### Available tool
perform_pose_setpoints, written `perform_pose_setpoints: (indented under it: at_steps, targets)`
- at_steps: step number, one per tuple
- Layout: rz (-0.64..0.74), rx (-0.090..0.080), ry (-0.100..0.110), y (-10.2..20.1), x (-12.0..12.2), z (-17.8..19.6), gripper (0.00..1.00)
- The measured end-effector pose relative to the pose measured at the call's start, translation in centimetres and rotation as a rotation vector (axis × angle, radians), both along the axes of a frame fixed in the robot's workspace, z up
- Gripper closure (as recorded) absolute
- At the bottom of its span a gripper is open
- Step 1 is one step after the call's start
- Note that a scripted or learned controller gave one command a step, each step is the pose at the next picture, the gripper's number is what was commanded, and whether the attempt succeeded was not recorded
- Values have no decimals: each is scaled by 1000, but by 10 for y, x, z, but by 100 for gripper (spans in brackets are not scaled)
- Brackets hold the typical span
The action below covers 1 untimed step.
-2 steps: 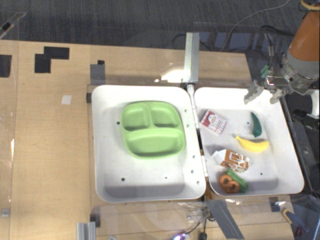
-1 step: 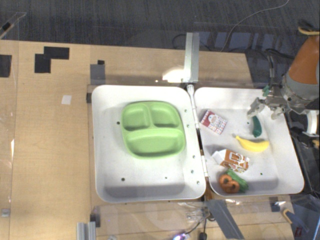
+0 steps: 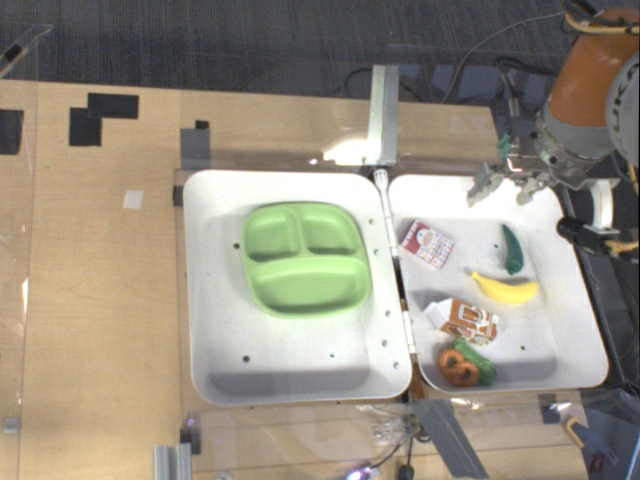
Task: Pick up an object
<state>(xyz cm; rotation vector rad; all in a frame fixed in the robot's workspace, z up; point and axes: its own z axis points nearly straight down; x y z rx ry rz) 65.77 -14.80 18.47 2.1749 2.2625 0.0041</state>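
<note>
While the grey arm with its orange band reaches in from the right, its two-finger gripper [image 3: 508,182] hangs with fingers spread apart over the right white bin's [image 3: 572,313] far edge; a yellow plastic banana [image 3: 505,288] lies mid-bin.

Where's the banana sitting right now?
The banana lies in the right bin, toward its right side, just below a dark green vegetable and up-right of a small brown carton.

My arm [image 3: 600,78] gets chopped off by the right edge. Labels on the two small cartons [image 3: 427,244] [image 3: 470,320] are way too blurry to read.
</note>
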Motion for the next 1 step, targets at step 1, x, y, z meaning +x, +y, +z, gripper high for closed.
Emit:
perform_pose_setpoints:
  at_steps: [1]
  targets:
    - [164,-2,-2,-58,-28,-95,0]
